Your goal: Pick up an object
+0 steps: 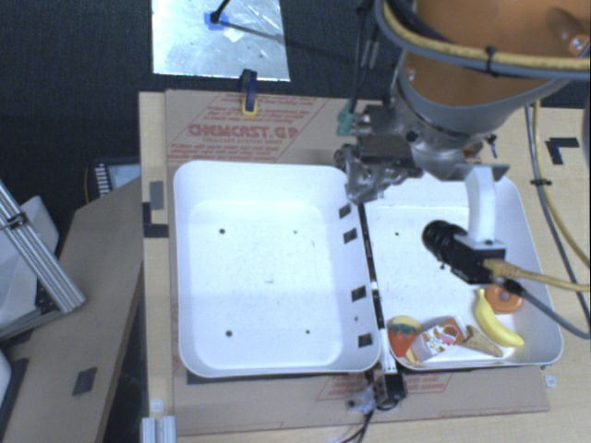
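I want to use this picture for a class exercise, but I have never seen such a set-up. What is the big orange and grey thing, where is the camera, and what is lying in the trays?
The big shape is a robot arm, grey with an orange band, reaching in from the right. One camera looks down at a slant from above the bench. Two shallow white trays sit side by side: the left tray and the right tray. Toy food lies in the right tray's near corner: a banana, a tomato, a small packet and an ice cream cone. The gripper hangs over the trays' shared far edge; nothing shows between its fingers.
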Controlling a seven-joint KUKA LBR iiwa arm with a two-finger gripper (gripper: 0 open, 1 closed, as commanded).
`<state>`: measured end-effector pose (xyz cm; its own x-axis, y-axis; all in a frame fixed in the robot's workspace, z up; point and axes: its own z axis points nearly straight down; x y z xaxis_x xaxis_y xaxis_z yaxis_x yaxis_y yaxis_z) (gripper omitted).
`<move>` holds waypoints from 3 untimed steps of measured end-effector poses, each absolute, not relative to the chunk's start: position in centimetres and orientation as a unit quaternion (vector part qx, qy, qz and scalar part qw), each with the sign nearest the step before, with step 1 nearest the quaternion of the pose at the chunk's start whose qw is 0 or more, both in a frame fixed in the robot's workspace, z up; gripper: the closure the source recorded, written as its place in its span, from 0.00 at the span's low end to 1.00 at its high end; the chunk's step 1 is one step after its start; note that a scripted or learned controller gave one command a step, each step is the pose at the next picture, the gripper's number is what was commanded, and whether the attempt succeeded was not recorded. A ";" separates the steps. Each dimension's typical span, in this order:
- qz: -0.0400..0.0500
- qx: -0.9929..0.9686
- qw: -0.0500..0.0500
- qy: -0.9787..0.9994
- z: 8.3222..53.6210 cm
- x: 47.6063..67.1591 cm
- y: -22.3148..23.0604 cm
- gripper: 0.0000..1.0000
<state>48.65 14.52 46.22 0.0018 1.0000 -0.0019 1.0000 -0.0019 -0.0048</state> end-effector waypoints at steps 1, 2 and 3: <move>0.006 -0.708 0.003 -0.706 31.2 48.5 10.0 1.00; -0.002 -0.709 -0.003 -0.705 36.1 48.8 3.0 1.00; -0.006 -0.708 -0.007 -0.706 50.2 48.7 -0.7 1.00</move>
<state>48.73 -0.71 50.21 0.0024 1.0000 -0.0009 0.9998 -0.0023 0.0179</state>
